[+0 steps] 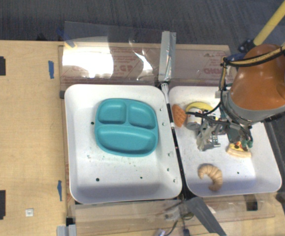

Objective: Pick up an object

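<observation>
Objects for the pick all sit in the right bin (268, 176), lower right of frame. Going by size from here.

Counter (21, 132): tan board, fills the left side of the frame and runs under both bins.

Left bin (83, 181): white, shallow, centre of frame. Holds a teal divided plate (126, 127), three compartments, lying flat in the bin's upper half.

Right bin: white, touching the left bin along a shared edge.

Arm (258, 85): grey with orange band, enters from the upper right, wrist hangs over the upper right part of the right bin and hides some of it.

Hand (207, 137): metal fingers point down into the middle of the right bin, between the items. Nothing visible between the fingers. Open or clenched: can't tell, cabling and wrist clutter the view.

Croissant (211, 175): tan, curved, lower middle of the right bin, just below the hand, apart from it.

Banana (199, 106): yellow, top of the right bin, partly behind cables.

Orange-brown ridged item (179, 116): upper left corner of the right bin, just beside the banana.

Small cream-coloured item with coloured bits on top (239, 150): right of the hand, partly under the wrist. Too small to identify.
</observation>
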Controlling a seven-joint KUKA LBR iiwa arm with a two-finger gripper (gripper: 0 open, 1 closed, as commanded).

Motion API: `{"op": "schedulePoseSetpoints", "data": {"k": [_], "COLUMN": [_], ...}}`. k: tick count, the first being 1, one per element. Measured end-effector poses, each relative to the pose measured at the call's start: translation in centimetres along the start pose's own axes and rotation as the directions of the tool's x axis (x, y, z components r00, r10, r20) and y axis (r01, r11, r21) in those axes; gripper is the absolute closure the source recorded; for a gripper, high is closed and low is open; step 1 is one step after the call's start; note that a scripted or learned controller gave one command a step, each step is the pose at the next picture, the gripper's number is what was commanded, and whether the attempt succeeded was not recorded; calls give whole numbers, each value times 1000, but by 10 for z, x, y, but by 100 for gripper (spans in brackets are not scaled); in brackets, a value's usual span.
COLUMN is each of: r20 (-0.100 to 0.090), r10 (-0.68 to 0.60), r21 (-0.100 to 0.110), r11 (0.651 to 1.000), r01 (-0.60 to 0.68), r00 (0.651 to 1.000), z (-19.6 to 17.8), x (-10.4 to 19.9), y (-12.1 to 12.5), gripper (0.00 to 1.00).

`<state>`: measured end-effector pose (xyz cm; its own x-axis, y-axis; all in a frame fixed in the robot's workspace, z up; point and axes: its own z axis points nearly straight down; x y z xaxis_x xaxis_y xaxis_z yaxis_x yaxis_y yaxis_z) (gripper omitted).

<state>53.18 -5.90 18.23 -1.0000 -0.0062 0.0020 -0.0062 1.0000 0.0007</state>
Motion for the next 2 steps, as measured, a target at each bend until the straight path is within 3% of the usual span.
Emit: {"op": "schedulePoseSetpoints", "data": {"k": [1, 2], "r20": [6, 15], "r10": [-573, -573], "r21": [3, 7], "r11": [820, 820], "r01": [573, 573], "r00": [820, 819], "z": [-3, -15], "x": [47, 44], "y": [40, 42], "gripper": [100, 100]}}
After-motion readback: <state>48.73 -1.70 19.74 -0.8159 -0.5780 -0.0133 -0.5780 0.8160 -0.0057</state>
